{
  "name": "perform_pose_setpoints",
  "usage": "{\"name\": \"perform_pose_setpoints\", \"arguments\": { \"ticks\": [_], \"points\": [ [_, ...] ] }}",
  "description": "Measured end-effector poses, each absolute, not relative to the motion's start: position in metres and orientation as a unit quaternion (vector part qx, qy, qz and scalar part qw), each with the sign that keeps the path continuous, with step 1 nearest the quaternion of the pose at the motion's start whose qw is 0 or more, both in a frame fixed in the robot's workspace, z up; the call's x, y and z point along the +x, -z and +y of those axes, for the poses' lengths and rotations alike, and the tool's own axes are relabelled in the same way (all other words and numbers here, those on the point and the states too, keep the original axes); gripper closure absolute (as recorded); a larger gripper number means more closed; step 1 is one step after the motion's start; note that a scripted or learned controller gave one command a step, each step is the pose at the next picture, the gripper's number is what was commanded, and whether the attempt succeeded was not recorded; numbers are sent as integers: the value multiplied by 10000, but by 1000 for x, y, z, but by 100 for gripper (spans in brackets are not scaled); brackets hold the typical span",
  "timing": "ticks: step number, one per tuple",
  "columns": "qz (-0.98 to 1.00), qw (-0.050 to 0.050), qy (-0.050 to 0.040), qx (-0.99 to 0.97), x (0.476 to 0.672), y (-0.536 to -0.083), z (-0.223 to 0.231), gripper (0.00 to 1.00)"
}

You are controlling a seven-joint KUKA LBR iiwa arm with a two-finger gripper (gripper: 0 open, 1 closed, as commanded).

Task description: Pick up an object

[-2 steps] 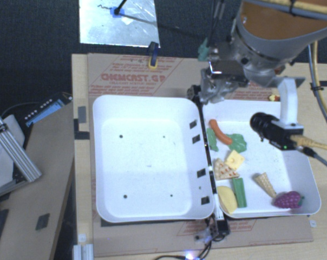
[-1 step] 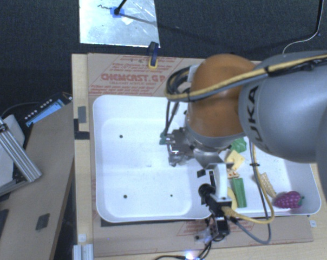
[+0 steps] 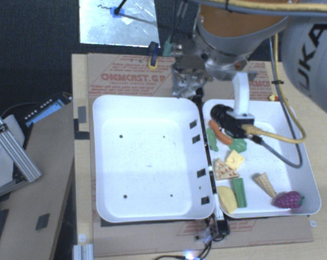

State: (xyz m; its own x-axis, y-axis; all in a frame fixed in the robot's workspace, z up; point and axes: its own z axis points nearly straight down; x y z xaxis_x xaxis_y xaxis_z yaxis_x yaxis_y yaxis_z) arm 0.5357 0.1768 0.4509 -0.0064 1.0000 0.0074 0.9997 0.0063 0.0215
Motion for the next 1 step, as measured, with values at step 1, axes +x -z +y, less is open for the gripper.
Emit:
{"name": "perform_pose_setpoints", "arguments": {
  "ticks": [1],
  "points": [
    [7089, 28, -60, 7053, 531, -541, 168, 100]
  ]
}}
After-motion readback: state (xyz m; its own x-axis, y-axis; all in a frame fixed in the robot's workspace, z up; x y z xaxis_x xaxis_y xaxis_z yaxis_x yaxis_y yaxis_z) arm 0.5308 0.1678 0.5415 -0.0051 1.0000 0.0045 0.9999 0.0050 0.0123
